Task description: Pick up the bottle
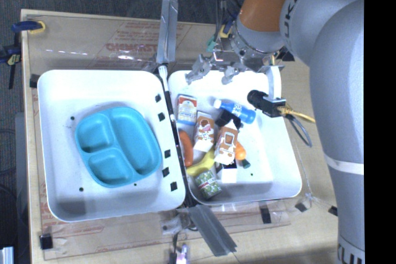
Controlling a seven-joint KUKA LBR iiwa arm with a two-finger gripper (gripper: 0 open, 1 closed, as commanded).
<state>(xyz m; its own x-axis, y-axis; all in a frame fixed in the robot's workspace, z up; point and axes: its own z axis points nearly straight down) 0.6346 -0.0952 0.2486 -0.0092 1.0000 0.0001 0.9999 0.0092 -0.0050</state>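
A blue bottle (239, 112) with a white cap lies on its side in the right bin (281, 176), near the bin's back right part, its cap pointing left. My gripper (212, 75) hangs over the back edge of that bin, up and to the left of the bottle and apart from it. Its two fingers (195, 74) are spread open, and nothing sits between them.
Clustered in the right bin, left of and in front of the bottle, are three small cartons (204, 132), a carrot (187, 149), a banana (202, 164) and a green jar (208, 183). The left bin (55, 96) holds a blue divided plate (117, 145).
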